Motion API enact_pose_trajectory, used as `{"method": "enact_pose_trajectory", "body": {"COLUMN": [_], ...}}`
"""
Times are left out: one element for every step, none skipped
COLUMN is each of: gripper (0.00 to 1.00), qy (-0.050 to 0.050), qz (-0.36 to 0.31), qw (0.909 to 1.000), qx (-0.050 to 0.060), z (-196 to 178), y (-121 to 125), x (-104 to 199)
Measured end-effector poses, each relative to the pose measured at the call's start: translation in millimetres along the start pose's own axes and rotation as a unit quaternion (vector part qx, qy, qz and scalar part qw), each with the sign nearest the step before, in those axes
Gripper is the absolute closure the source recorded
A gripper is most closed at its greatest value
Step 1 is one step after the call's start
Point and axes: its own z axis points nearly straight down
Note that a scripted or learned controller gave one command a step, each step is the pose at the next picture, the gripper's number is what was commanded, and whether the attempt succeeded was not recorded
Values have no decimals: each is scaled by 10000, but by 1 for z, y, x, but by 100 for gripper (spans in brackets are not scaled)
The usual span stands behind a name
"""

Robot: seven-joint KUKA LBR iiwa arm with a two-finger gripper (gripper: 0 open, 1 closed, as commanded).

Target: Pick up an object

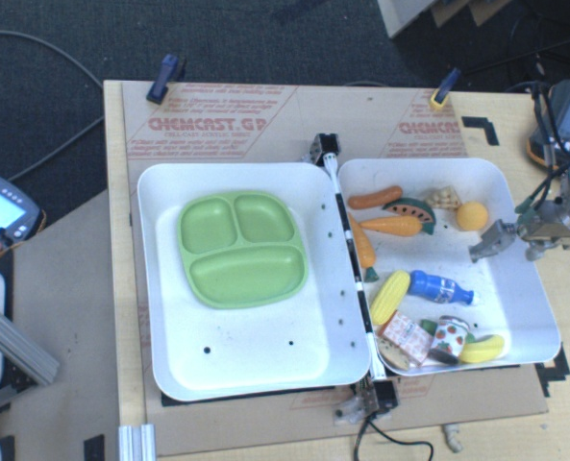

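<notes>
The right bin (525,305) holds several toy foods. A red sausage (375,198), a carrot (392,226) and a watermelon slice (415,209) lie at its far left. An orange ball (472,216) and a tan biscuit (445,198) sit at the back. Nearer the front are a corn cob (389,298), a blue bottle (440,288), a yellow banana (483,350), a pink-and-white box (406,338) and a small carton (449,336). My gripper (496,239) reaches in from the right edge, low over the bin's right side, just right of the orange ball. Nothing shows in its grasp.
A green divided plate (242,249) lies in the left bin (169,353). An orange carrot-like piece (362,243) rests against the divider between the bins. Blue clamps (163,77) (445,87) hold the cardboard-covered bench at the back. Cables run along the right edge.
</notes>
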Motion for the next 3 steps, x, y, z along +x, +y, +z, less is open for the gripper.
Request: {"method": "enact_pose_trajectory", "body": {"gripper": [0, 0, 0], "qy": [-7, 2, 44], "qz": [-3, -6, -22], "qw": [10000, 10000, 10000], "qx": [-9, -9, -2], "z": [23, 92, 139], "y": [55, 116, 129], "x": [-36, -9, -31]}}
